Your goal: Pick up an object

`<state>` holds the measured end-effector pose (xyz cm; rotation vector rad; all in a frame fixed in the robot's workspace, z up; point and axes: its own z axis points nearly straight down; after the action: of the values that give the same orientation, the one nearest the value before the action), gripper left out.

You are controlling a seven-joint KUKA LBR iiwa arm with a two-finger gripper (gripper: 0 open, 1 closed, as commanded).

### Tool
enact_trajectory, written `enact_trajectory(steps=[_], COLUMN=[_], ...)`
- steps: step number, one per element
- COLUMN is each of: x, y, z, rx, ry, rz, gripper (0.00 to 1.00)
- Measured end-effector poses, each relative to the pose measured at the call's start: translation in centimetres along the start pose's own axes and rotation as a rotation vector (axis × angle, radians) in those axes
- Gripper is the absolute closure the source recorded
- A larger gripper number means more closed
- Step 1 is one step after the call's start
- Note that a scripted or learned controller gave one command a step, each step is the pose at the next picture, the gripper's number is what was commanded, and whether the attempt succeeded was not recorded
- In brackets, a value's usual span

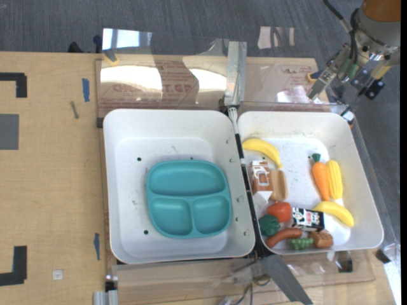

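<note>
Down at the near edge of the shallow white right-hand bin (365,189) sits a crowded little heap: a reddish-brown toy sausage (283,236) lying flat, a small green leafy vegetable toy (268,225) just left of it, a round red tomato toy (279,211) above that, and a small black-and-white printed packet (308,218) to their right. A brown lump of toy food (323,238) rests beside the sausage's right end, with a bit of green piece (301,243) touching it. Up the right side, a yellow plastic banana (335,212) curves just beneath an orange toy carrot (321,176), which lies side by side with a yellow corn cob toy (334,178), the two touching. Over by the divider, a second yellow banana (262,149) arcs near the far left of that bin, and below it lies a brown-and-white boxed item (266,179). Across in the shallow white left-hand bin (121,189), a teal plastic plate with three compartments (187,197) sits in the middle. And up in the far right corner, the grey arm with its orange band (380,5) hangs above the bench, its two-finger gripper (343,74) poised beyond the far rim of the right bin, well apart from every toy; whether it is spread or closed, I cannot tell at this angle, and nothing is visibly caught in it.
</note>
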<state>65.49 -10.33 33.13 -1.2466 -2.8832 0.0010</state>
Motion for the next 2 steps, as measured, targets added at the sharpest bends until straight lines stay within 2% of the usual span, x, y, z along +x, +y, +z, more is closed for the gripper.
enact_trajectory(steps=[1,2], x=[0.2,0.0], y=[0.4,0.6], z=[-0.6,2.0], rx=[-0.004,0.002], ry=[-0.005,0.002], rz=[0.179,0.518], gripper=[1.0,1.0])
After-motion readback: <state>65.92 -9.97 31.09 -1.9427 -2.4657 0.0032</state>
